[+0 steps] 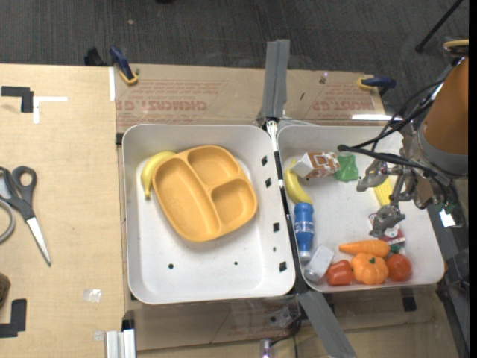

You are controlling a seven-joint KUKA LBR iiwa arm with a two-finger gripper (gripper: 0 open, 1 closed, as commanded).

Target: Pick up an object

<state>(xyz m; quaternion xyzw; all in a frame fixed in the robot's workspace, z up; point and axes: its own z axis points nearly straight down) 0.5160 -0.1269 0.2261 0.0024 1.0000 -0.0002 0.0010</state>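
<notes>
Camera view: gripper [387,218] hangs in the right bin [432,274]; carrot [364,248] lies just nearer, long axis left-right; finger state unclear.

The grey arm [447,118] with its orange band reached in from the right edge, wrist bent downward. Its gripper [387,200] hung low at the arm's end, trailing black cables from the wrist.
</notes>
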